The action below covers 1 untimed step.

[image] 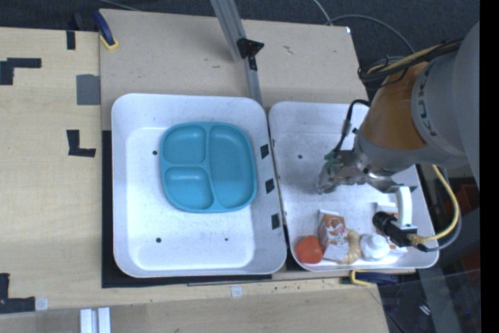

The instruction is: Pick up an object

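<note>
In the left bin (136, 191) you see a blue divided plate (208, 167) lying flat near its middle. In the right bin (300, 129), the gripper (329, 179) hangs low over the bare floor at centre, and you cannot tell how its jaws stand. Along the lower edge sit a red ball (309, 249), a small carton (334, 234), a tan toy (355, 246) and a white piece (376, 247), clustered close together.

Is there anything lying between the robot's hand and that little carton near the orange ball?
No. In the camera view, just bare white bin floor separates the hand from the carton; the orange ball sits beside the carton.
</note>
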Available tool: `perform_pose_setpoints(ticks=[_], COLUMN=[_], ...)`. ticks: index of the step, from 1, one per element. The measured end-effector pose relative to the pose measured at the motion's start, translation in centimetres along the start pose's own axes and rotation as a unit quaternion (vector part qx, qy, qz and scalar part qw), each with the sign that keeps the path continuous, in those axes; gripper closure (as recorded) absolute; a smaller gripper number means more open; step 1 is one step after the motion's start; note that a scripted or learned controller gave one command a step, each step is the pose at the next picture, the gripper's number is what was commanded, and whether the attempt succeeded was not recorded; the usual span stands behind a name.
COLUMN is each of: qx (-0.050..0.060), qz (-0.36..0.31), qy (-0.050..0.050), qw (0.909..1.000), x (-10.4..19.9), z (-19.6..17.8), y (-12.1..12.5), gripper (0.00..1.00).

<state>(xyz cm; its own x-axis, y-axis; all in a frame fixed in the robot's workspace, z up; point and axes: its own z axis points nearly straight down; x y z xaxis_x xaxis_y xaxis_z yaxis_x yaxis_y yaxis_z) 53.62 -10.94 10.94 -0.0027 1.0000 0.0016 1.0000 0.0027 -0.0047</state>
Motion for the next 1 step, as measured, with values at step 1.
perform_pose_setpoints(ticks=[1], qx=[-0.004], qz=[0.0], qy=[-0.001], qw=[1.0], x=[0.37], z=[-4.84], y=[0.94], gripper=[1.0])
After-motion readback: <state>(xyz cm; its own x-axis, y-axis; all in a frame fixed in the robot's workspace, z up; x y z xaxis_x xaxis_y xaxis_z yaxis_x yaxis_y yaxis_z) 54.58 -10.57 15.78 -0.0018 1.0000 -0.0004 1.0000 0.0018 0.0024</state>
